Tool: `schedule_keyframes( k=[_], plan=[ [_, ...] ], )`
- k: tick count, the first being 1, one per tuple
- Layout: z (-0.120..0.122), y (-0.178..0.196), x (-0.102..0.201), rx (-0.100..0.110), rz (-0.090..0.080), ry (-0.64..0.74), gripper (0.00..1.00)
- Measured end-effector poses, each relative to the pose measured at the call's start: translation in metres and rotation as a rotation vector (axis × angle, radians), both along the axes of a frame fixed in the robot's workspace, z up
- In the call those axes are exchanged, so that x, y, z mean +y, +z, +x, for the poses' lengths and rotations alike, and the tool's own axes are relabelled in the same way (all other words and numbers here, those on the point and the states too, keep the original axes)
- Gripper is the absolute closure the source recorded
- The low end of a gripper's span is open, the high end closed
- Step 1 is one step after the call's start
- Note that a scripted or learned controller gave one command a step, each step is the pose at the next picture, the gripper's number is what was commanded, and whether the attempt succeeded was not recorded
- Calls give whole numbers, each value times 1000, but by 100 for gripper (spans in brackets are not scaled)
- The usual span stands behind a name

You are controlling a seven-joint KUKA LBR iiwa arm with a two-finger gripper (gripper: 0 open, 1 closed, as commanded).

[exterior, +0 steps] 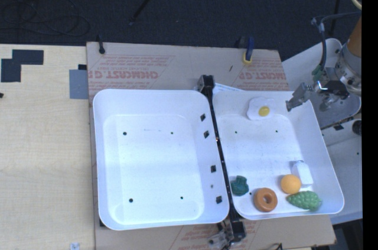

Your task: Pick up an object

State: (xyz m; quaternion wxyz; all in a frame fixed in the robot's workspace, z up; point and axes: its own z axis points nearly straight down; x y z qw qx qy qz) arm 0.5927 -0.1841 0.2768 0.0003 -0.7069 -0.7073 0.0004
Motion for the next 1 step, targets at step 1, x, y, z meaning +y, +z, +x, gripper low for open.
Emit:
schedule_keyframes(
  k=[1],
  plan=[
    [51,-140,-2,7,2,5,0]
  ],
)
